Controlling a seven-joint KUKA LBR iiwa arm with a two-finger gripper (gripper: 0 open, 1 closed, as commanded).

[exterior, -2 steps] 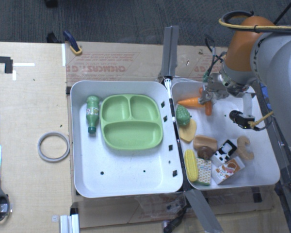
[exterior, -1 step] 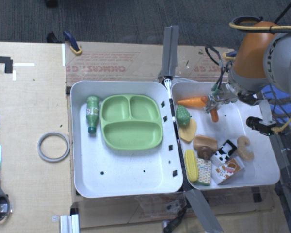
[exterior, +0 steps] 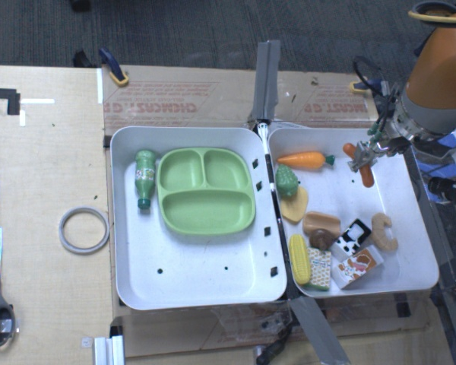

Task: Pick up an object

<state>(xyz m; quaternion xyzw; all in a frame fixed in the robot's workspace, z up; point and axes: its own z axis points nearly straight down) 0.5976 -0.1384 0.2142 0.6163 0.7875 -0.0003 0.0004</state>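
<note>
Hovering over right bin [exterior: 410, 204], gripper [exterior: 367, 154] beside small red-orange piece [exterior: 365, 175], just right of toy carrot [exterior: 300, 159]. Finger opening: cannot tell; nothing visibly held. Step: approach. Next, I'd guess: descend squarely onto piece, close, lift clear of carrot.

Orange carrot [exterior: 301, 159] with green top: lies flat, lengthwise across the right bin [exterior: 410, 226], near its far wall, tip pointing toward the left bin [exterior: 137, 272].
</note>
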